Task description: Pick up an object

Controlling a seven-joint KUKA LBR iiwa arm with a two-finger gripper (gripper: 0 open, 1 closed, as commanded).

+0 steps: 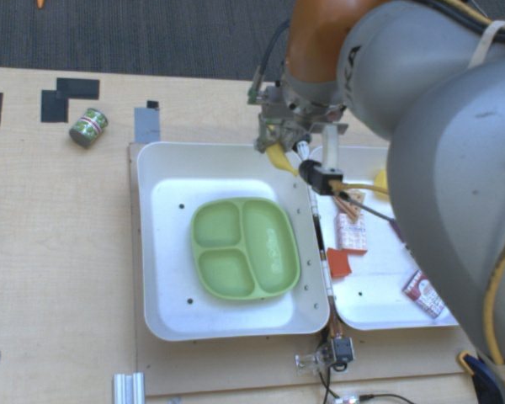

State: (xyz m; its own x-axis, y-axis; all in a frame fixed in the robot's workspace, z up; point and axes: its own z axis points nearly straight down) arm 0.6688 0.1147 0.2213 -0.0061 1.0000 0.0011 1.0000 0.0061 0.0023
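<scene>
Grey metal gripper [299, 137] hangs over the far end of the ridge where the two bins meet. Whether it is open or closed cannot be told from this angle. Nearest to it in the right bin [379, 297] lies a pink-and-white packet [351, 230], flat, close to the dividing ridge, its long axis running far to near. Just nearward of the packet sits a small red piece [339, 263]. Further right, a red-and-white sachet [425, 295] lies with its long axis slanting from far-left to near-right, partly covered by the arm. The left bin [164, 225] holds a green divided plate [244, 249], its long compartment on the right side. A green can [88, 128] lies on the bench [59, 268], well left of both bins.
</scene>
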